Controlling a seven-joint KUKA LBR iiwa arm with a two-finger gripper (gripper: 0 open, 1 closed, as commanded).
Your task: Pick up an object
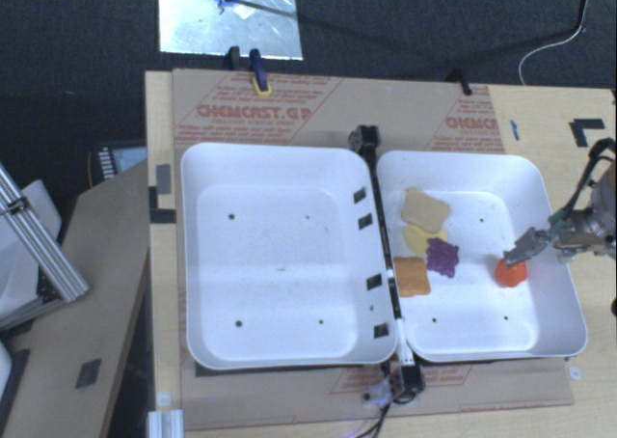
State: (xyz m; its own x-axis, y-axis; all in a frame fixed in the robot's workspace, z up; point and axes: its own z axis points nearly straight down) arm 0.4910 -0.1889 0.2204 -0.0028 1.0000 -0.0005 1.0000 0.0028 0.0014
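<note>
Orange ball, that looks like the target, sitting in the right bin near its right wall, well apart from the cluster by the divider: a tan slice, a yellow piece, a purple lump and an orange block. And there is the hand, reaching in from the right, its tip right at the ball's upper edge; too small and blurred to call the grip, so I cannot tell whether it is apart or together. Nothing says the ball is caught yet. To do this well, I reckon it wants centring squarely over the ball, coming straight down so the round shape does not squirt sideways toward the wall, then closing gently and lifting clean. The left bin on the bench plays no part.
</note>
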